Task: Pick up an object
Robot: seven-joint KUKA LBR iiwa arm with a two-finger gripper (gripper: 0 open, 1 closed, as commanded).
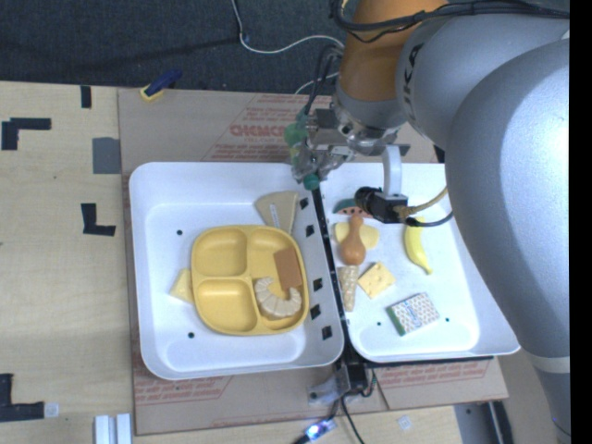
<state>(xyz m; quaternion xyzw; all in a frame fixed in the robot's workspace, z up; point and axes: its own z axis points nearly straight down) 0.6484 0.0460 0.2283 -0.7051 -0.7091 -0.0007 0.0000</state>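
Grey arm [499, 109] reaches leftward, pincer [310, 169] poised over bins' divider [326, 266].

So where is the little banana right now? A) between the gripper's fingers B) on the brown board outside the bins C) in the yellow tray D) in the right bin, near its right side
D: the banana lies on the floor of the right bin, near its right side, apart from the yellow tray in the left bin.
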